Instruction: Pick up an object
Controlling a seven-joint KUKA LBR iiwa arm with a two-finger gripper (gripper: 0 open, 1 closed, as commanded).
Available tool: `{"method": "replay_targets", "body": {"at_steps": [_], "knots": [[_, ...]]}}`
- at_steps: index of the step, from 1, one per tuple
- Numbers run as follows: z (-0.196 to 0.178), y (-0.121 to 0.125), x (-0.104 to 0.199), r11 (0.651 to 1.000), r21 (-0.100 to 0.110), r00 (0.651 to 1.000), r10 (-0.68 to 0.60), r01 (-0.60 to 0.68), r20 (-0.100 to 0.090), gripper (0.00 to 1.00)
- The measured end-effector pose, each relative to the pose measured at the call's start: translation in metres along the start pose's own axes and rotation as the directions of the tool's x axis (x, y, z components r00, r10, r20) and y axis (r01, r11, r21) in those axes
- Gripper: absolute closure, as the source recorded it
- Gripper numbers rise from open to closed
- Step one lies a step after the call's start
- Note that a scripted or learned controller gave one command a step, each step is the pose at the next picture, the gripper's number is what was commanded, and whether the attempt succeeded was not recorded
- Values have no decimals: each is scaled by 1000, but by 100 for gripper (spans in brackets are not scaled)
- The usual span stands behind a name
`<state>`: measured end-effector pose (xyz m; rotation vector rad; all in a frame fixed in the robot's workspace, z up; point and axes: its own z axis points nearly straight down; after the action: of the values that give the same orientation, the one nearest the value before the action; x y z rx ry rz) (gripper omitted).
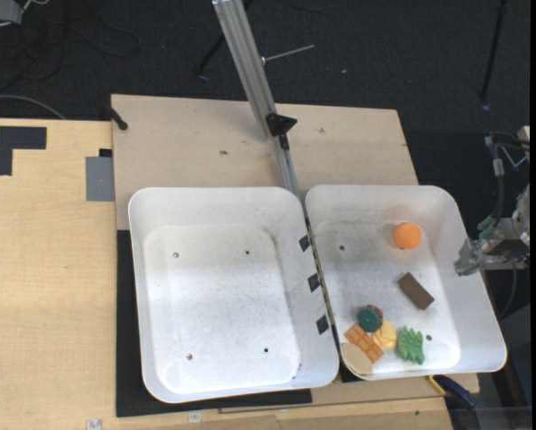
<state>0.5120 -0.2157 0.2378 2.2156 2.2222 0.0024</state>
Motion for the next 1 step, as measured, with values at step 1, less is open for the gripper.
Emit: {"method": "replay_targets", "body": {"at_steps": [1], "knots": [[-7,0,58,1000,6,1000,-2,2,-3,100]]}}
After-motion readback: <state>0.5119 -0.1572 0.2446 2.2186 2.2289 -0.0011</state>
